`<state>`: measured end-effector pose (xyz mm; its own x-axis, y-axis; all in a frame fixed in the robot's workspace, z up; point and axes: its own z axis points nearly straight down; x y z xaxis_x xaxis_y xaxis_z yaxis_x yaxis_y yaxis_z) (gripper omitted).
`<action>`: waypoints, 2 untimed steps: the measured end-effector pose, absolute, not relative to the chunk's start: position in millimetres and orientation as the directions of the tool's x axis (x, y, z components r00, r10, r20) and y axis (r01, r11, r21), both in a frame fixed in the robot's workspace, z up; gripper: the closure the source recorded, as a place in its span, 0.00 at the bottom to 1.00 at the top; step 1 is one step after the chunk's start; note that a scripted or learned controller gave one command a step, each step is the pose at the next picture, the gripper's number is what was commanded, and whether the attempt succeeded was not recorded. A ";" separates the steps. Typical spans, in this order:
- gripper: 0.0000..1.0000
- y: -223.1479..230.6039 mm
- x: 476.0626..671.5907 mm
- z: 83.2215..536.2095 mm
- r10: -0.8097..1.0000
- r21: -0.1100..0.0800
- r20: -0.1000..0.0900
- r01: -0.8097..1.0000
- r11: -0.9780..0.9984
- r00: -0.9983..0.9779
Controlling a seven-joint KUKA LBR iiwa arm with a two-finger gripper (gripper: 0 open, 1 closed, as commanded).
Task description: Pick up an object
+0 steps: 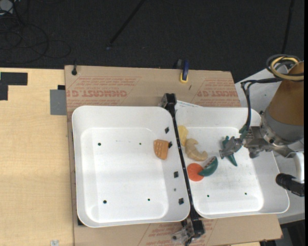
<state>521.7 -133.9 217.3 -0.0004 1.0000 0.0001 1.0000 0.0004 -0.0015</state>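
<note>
Nearest you, the left bin holds an orange piece at 3 o'clock. In the right bin, the teal object touches the red disc beside tan pieces. Your jaws hang at its 3 o'clock; you cannot tell their spread.

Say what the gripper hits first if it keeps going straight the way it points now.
Likely the green toy, just down-left of the gripper in the right bin. Height above the bin floor is unclear, so it may pass over it.
</note>
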 end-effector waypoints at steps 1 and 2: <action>1.00 -134.4 521.6 227.1 1.000 -0.003 0.001 1.000 0.000 0.000; 1.00 -48.0 483.3 274.8 1.000 -0.001 0.004 1.000 0.008 -0.008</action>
<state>483.3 -48.0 274.8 -0.0077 1.0000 0.0039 1.0000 0.0077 -0.0010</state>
